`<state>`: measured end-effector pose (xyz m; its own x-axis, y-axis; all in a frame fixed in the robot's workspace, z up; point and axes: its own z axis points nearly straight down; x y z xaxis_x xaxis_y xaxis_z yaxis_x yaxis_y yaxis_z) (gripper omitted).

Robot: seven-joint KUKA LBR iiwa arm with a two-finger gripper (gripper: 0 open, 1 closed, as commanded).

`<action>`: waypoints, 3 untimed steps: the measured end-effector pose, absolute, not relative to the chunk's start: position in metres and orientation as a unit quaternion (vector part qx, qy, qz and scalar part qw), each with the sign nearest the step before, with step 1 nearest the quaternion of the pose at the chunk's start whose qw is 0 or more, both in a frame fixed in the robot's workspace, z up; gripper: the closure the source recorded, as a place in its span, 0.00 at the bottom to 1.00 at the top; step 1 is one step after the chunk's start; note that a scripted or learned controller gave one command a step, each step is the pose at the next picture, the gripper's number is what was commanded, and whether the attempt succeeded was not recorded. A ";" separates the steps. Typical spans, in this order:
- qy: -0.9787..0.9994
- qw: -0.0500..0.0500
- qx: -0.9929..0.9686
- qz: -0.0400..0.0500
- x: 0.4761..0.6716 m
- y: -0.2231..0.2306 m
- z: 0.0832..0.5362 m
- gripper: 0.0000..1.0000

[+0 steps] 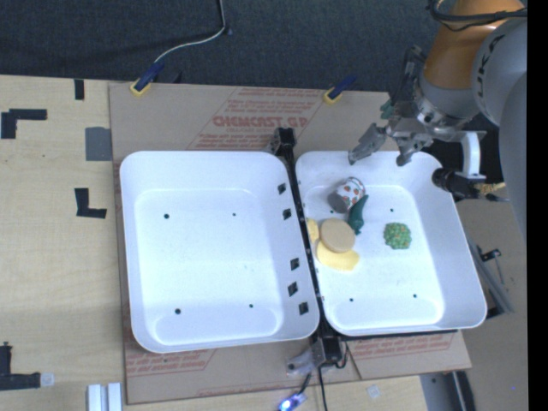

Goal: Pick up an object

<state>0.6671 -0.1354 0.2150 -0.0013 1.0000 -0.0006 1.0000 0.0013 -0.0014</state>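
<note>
Currently the tool (382, 146) is held open and empty above the right bin's (445, 311) far rim; targets are clustered near its left wall: grey-white object (345, 194), teal piece (357, 213), yellow pieces (336, 244). Crowding risks a glancing or double grab

We saw even, bright overhead light; the left bin (205, 247) glared pale along its floor, shadows stayed soft, and the whole frame was slightly grainy and soft.
</note>
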 end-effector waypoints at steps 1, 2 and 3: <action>-0.708 0.002 -0.706 0.003 0.659 -0.138 0.076 0.00; -0.708 -0.001 -0.706 0.000 0.663 -0.137 0.095 1.00; -0.711 -0.002 -0.703 -0.005 0.669 -0.033 0.191 1.00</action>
<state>0.6686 -0.0328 0.1914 -0.0119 0.9999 0.0033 0.9999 0.0119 0.0096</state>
